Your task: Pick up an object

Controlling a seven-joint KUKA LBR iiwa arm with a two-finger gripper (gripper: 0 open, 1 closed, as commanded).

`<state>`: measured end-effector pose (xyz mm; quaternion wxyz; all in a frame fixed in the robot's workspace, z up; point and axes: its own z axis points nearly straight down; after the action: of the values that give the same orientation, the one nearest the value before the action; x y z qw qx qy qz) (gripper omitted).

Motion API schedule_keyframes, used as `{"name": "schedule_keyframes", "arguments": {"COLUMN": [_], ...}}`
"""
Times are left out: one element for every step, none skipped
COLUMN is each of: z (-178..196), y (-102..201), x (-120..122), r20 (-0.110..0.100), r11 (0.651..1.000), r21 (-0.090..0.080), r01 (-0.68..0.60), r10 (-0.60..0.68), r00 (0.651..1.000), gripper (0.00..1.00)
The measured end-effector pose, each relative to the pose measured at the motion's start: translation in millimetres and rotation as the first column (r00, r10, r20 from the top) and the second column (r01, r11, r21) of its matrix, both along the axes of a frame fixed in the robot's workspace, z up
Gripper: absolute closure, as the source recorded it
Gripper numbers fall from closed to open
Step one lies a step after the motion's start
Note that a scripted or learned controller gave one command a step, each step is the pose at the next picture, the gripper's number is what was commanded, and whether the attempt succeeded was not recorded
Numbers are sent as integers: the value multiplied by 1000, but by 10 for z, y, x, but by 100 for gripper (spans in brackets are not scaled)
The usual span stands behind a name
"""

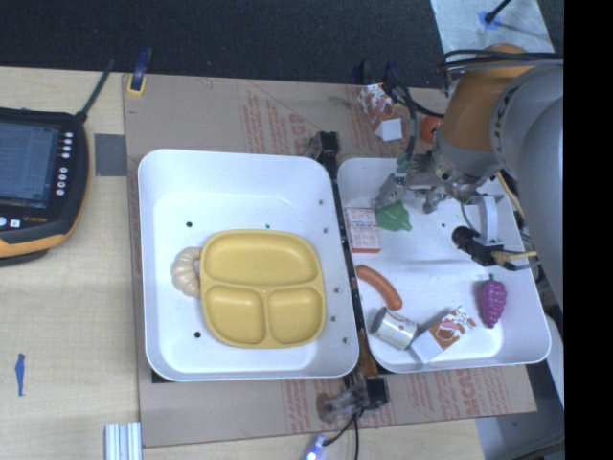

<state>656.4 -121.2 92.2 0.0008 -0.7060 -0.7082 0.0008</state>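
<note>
Gripper (400,190) hangs low over the small soft-looking green object (394,218) at the right white bin's (517,348) far-left part; jaw state unclear. Probably light and squashy, best pinched across its middle.

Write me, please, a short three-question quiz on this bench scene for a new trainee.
1. Multiple choice: what sits in the left bin?
A. a purple grape bunch
B. a yellow divided plate
C. a silver can
2. True or false: the sausage lies in the right bin.
3. Fill in: the gripper is above the right bin's far end, next to a ___ item.

Key
1. B. The grape bunch and the can are in the right bin.
2. True. It lies near that bin's left wall, just beyond the can.
3. Green.
</note>
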Motion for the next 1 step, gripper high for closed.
{"name": "schedule_keyframes", "arguments": {"z": [-3], "y": [103], "x": [-3], "r20": [-2], "r11": [1000], "r21": [0], "r01": [-1], "r10": [1], "r00": [1000], "gripper": [0]}}
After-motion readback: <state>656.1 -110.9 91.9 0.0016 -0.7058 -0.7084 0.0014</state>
